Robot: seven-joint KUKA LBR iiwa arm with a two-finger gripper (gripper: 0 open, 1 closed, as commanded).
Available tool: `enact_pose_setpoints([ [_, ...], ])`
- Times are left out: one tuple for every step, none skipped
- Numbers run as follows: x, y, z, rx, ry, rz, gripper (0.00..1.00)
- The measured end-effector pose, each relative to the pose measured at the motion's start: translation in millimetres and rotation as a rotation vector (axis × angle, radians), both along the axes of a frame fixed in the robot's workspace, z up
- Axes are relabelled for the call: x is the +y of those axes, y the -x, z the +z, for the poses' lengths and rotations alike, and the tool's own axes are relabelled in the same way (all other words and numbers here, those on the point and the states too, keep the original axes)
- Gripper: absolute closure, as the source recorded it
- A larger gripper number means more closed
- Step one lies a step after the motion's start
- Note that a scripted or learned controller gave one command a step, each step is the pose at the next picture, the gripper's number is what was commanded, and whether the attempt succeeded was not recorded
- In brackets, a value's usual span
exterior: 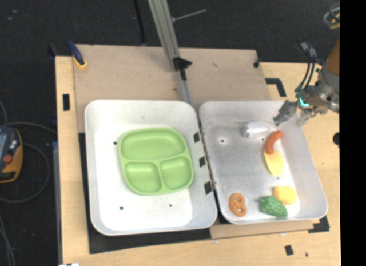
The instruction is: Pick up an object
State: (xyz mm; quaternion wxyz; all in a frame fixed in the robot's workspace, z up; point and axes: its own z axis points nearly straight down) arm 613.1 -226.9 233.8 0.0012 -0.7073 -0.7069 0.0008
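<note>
Nothing is picked up yet: the tool (293, 110) hovers at the right bin's (229, 162) far corner near the sausage (273, 140), its grip state impossible to tell.

We lose most of the arm (330, 70) past the right edge, so its upper links are cut off. The gripper (293, 110) sits at the right bin's (229, 162) far corner, too small and blurred for us to read its fingers. The pale object (255, 128) near it is washed out against the bin; we cannot tell what it is.
</note>
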Motion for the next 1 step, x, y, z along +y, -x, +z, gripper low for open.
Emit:
enact_pose_setpoints([
  [0.0,-1.3,2.7,-0.005,0.001,0.001,0.00],
])
